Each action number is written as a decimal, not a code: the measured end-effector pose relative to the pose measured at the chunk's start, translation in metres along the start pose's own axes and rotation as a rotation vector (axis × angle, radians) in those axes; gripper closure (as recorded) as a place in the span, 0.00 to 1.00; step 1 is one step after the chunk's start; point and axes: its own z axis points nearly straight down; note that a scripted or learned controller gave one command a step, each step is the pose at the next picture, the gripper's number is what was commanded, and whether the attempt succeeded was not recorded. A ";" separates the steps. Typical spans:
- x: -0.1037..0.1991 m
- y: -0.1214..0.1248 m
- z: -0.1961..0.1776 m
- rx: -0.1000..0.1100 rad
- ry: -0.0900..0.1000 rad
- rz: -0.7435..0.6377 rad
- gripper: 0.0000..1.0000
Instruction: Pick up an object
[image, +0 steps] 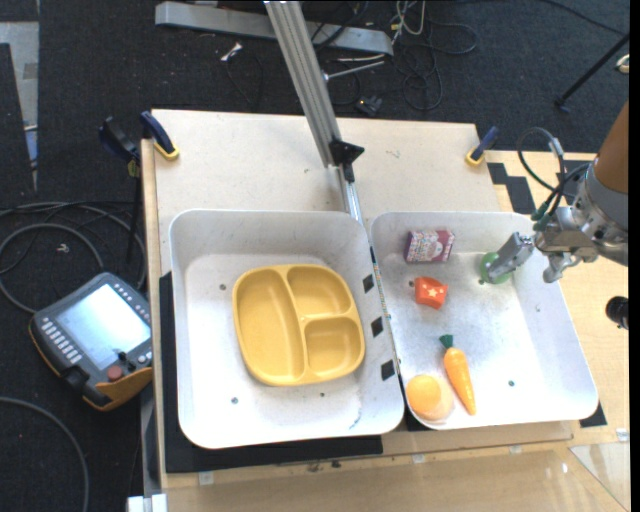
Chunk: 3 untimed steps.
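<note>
end effector (540, 259) fingers spread, holding nothing, beside green object (493, 266)

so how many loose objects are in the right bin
5: a pink carton at the back, a green item by the gripper, a red piece mid-bin, a carrot and an orange fruit at the front. None seems hidden.

From my station I see the arm (612, 190) as a grey body with an orange band at the top right, above the wrist. A dark cable loops beside it. My gripper (535, 258) is pale grey metal with blocky fingers, and a green patch sits by its left finger.
</note>
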 end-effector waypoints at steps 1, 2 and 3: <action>0.000 0.000 0.000 -0.001 0.000 0.001 0.00; 0.002 -0.009 0.059 0.005 0.001 0.003 0.00; -0.004 -0.011 0.121 0.006 0.001 0.004 0.00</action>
